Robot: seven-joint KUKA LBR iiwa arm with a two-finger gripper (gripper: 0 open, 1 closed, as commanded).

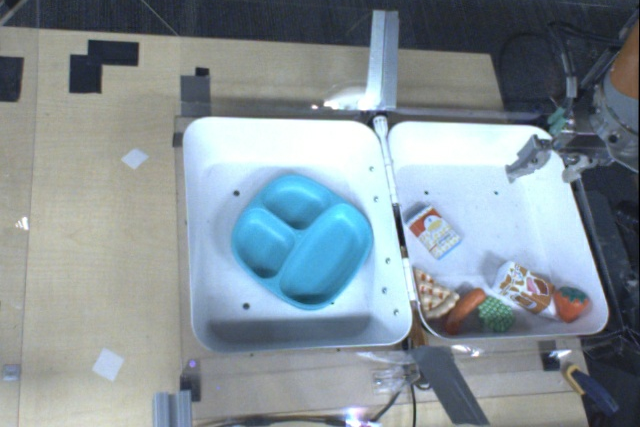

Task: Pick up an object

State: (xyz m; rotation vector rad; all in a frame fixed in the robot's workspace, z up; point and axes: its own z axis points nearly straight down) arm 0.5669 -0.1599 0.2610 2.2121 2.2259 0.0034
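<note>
One blue plate (302, 240) with three parts lies in the left bin (205, 315). The right bin (480, 155) holds six small toy foods. The pincer (545, 158) hangs over its far right corner, open and holding nothing.

Right bin (480, 150) floor lies open; toys (500, 300) crowd its near edge.

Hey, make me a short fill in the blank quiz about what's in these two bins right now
The divided plate in the left bin is colored ____.
The gripper hovers over the ____ bin's far right corner.
The small orange-and-white carton lies ____ from the other toys along the right bin's near edge.

Missing words: blue; right; apart
</note>
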